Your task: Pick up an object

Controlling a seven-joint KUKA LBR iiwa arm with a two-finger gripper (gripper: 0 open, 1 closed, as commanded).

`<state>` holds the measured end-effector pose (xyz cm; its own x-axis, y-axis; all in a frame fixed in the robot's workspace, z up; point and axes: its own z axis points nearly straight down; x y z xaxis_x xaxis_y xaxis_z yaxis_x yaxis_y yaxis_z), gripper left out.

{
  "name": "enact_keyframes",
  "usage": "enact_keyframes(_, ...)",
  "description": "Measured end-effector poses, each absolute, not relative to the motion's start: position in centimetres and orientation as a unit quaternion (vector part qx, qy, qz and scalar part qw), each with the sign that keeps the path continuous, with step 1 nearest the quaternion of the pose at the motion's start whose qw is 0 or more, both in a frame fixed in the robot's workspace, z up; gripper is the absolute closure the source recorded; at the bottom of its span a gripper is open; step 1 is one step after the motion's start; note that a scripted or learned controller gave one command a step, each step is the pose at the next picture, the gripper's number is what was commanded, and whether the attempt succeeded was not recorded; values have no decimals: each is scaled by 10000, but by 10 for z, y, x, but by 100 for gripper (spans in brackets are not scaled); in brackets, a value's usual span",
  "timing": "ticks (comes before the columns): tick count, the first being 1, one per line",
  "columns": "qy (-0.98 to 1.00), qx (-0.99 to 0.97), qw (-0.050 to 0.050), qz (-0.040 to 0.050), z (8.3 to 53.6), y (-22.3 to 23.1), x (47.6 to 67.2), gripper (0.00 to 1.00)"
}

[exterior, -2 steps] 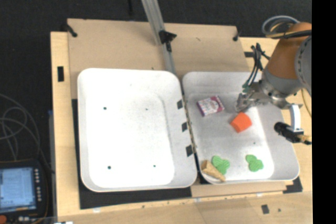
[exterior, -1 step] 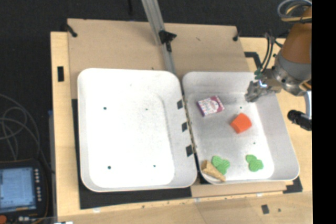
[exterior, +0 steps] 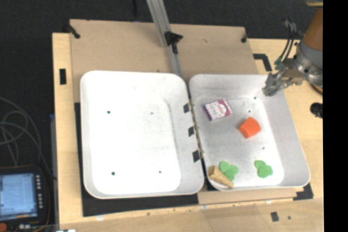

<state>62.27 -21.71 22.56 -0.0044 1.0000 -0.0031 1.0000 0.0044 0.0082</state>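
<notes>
Nearest my camera, along the right bin's front edge: a tan piece touching a green piece, a second green piece apart. Claw at that bin's far right corner, nothing between its fingers, open or closed I cannot tell; likely approaching. Outward: orange block, purple carton, left bin, tan counter, dark floor.

My gripper hangs over the right bin's far right rim, with open floor below it. A purple box and orange block stand mid-bin; green pieces, perhaps toys, crowd the near edge.
</notes>
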Motion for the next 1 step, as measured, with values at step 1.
enact_keyframes(1, 7093, 7049, 4, 6, 233, -164, 614, 100)
